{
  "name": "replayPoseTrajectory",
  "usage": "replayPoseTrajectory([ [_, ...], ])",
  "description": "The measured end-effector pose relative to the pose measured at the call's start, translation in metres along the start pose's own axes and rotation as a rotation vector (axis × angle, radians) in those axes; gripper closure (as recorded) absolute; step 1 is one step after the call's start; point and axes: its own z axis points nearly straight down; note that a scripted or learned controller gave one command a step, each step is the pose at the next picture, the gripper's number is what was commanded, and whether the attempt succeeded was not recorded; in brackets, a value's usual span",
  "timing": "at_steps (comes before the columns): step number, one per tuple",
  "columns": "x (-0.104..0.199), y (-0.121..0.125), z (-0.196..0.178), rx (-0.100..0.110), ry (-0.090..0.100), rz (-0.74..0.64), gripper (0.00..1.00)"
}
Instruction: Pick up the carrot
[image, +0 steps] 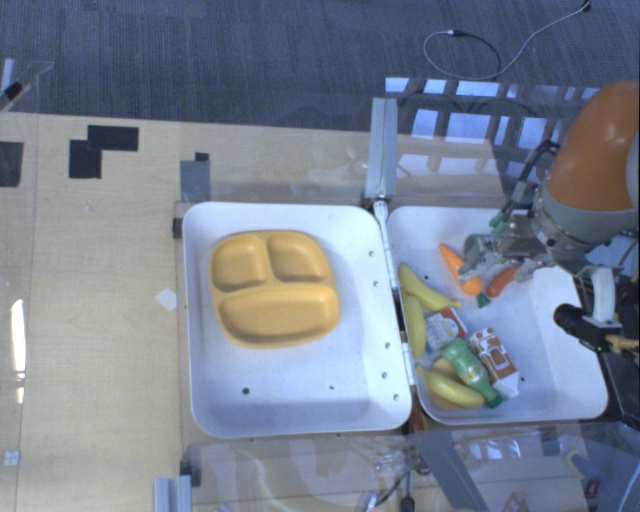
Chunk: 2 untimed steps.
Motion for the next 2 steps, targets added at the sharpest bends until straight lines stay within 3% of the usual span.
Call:
replayPoseTrajectory([
  [1,0.0060,0.0622,0.1266,-0.004,-0.001,-0.061,0.00],
  [2,0.0070,0.0629,0.1188,-0.004,0.000,-0.062,1.00],
])
